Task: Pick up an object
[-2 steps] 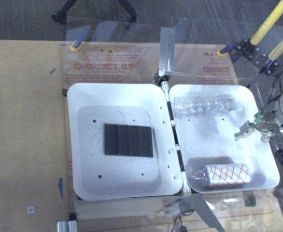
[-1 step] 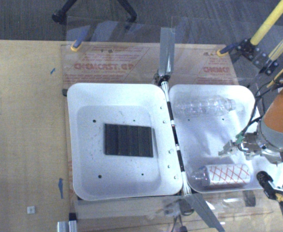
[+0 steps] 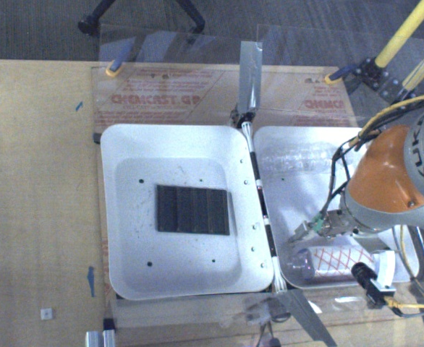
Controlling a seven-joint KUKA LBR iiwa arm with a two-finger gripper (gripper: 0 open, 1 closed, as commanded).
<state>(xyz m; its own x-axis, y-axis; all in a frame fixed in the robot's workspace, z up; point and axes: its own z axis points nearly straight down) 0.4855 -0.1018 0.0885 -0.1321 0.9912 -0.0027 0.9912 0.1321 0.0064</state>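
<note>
1. Camera view showed the likely target, a box (image 3: 336,260) with a red lattice print, lying flat near the front wall of the right bin (image 3: 299,157), with a darker end toward the divider.
2. A clear bottle (image 3: 299,157) appeared to lie across the back of that same bin, well apart from the box; its outline was faint, so I could not be sure of it.
3. The tool (image 3: 320,226) hung just above the box's back edge, under the grey-and-orange arm (image 3: 389,179). Its spread was hidden by the wrist, so I could not tell whether it was wide or narrow, and nothing was seen between its tips.
4. Risk, as a judgement: the box sat close to the front wall, so a descent might have caught the rim or pinned the box against it.
5. A flat, low box offered little to pinch; the tips could have slid over its top or closed on air.
6. Loose cables (image 3: 342,172) at the wrist could have snagged.
7. The left bin (image 3: 125,150) held a dark ribbed slab (image 3: 193,210), out of the way on the desk (image 3: 31,194).
</note>
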